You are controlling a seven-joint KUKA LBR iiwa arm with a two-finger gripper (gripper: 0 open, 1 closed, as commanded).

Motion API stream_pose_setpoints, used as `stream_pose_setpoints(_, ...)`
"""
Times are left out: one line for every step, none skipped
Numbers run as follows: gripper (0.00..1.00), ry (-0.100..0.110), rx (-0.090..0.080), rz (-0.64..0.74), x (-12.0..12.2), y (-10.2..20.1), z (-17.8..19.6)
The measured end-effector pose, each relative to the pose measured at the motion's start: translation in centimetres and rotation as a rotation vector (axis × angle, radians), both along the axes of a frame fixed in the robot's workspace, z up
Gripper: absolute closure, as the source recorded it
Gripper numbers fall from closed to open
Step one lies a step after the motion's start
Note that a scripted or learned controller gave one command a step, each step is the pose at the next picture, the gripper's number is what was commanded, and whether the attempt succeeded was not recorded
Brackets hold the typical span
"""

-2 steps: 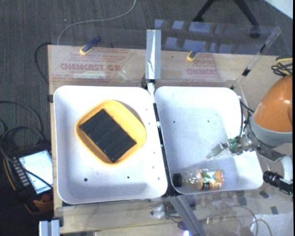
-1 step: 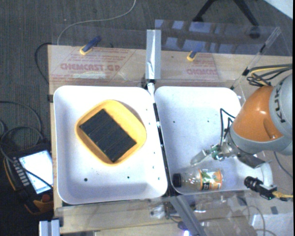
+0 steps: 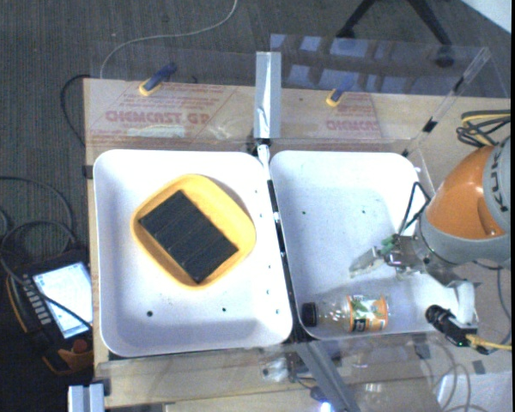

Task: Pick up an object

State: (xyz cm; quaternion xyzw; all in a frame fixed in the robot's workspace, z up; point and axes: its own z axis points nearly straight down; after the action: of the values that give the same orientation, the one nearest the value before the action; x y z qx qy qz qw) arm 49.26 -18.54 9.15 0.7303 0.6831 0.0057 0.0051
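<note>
A small clear plastic bottle (image 3: 348,312) with a black cap and an orange and green label lies on its side at the front edge of the right bin (image 3: 326,196). A yellow sponge with a dark scouring face (image 3: 191,230) lies flat in the middle of the left bin (image 3: 120,316). My gripper (image 3: 379,255) reaches in from the right and hovers low over the right bin's right half, just behind and to the right of the bottle. Nothing can be made out in its grasp.
The arm's orange band (image 3: 472,200) and grey wrist (image 3: 463,251) overhang the right bin's right wall. A ridge (image 3: 275,221) divides the two bins. Clear plastic panels (image 3: 369,101) stand behind them. Cables and a tablet (image 3: 56,294) lie on the floor at left.
</note>
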Motion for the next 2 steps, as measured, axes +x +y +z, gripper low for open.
stream_pose_setpoints(0.00, -0.004, -0.012, 0.189, -0.3, 6.3, 0.0)
stream_pose_setpoints(0.00, 0.018, -0.002, -0.050, 2.3, 3.2, 1.8)
